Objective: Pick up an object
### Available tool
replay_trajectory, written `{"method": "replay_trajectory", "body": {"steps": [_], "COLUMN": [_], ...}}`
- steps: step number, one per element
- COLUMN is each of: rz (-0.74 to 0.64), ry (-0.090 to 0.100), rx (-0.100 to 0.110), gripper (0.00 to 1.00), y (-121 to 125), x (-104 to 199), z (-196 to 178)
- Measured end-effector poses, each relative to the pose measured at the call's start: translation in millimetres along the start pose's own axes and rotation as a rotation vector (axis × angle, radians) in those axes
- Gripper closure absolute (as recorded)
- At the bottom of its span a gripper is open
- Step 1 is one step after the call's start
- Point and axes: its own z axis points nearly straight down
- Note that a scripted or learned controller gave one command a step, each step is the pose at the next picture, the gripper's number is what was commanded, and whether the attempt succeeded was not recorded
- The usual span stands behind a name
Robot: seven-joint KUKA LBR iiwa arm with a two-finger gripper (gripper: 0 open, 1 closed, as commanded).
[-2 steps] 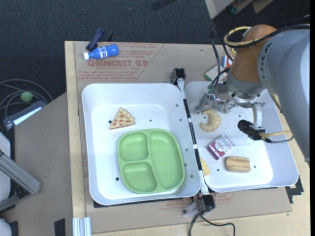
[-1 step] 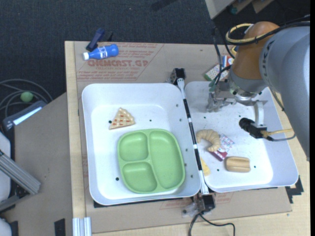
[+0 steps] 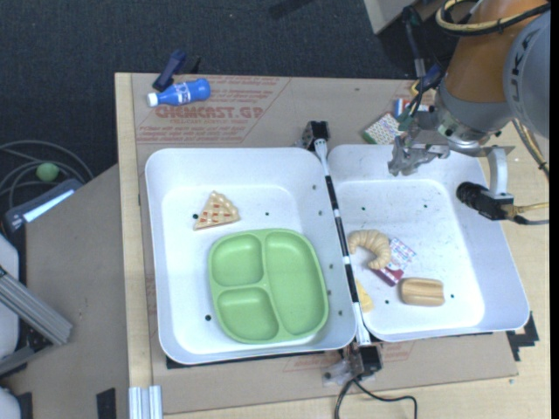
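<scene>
- The step in hand is judged to be the approach: nothing is seen to be lifted, and all candidate objects lie in the bins.
- The pincer [image 3: 407,162] is observed at the end of the grey arm [image 3: 489,59], poised over the far rim of the right bin [image 3: 489,317], near its back left corner.
- Two fingers are seen pointing downward with a small gap between them; the pincer is taken to be released, only narrowly parted, and nothing is seen between the fingers.
- No contact with any object is observed; whether the fingertips touch the bin rim cannot be told.
- In the right bin, a croissant [image 3: 372,244] is found near the left wall, with a small wrapped packet [image 3: 397,260] just beside it and a bread roll [image 3: 422,291] nearer the front. A small yellow piece [image 3: 362,300] lies against the left wall.
- In the left bin [image 3: 170,234], a pizza slice [image 3: 216,210] and a green divided plate [image 3: 266,285] are recorded, the slice just behind the plate.
- A blue and white bottle [image 3: 179,93] lies on the counter [image 3: 262,112] behind the bins.
- The next move is judged to call for travel toward the front of the right bin, with the croissant as nearest target, then a descent and a closing of the fingers about it.
</scene>
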Motion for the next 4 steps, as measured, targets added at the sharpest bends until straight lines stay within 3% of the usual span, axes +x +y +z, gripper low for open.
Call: {"method": "replay_trajectory", "body": {"steps": [1,2,3,4], "rz": [0.003,0.000,0.001,0.002], "ry": [-0.002,0.001,0.001,0.001], "rx": [0.000,0.004,0.002,0.005], "gripper": [1.00,1.00,0.00,0.00], "y": [-3,-34,-34,-97], "x": [-92,-19,-19,-30], "z": [-97,-15,-15,55]}}
